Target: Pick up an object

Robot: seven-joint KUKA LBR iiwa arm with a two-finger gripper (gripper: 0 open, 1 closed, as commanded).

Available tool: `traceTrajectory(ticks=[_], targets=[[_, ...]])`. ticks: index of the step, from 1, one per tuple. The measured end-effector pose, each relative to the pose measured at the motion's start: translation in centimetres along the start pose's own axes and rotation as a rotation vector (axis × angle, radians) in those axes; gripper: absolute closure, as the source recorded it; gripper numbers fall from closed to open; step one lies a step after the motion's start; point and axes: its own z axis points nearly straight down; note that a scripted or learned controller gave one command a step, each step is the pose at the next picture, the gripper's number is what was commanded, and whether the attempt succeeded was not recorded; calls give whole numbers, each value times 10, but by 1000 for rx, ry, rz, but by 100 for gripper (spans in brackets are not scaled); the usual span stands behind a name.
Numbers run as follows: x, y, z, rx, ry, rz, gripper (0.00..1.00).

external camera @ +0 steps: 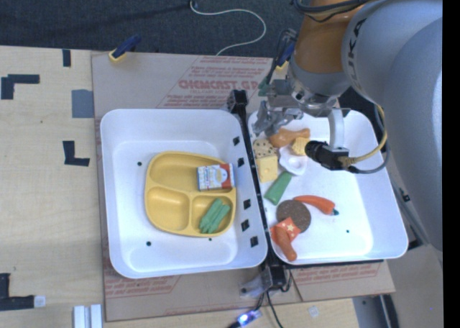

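Hand (272,124) hovers at eleven o'clock of my right bin (374,237), over toy foods (277,157). I cannot tell its opening.

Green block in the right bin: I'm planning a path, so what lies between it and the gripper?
In the camera view, a yellow cheese wedge lies between the green block and the gripper.

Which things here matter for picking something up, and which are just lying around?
In play: tool; orange piece, cheese wedge, green block, carrot, brown disc.

Lying about: yellow tray, small carton, blue clip, white cable.
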Motion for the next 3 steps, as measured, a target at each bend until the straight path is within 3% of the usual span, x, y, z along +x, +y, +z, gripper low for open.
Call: traceTrajectory(ticks=[1,2,3], targets=[[26,17,6,1,-2,4,100],[19,14,23,3,-4,7,100],[19,5,4,1,-2,6,100]])
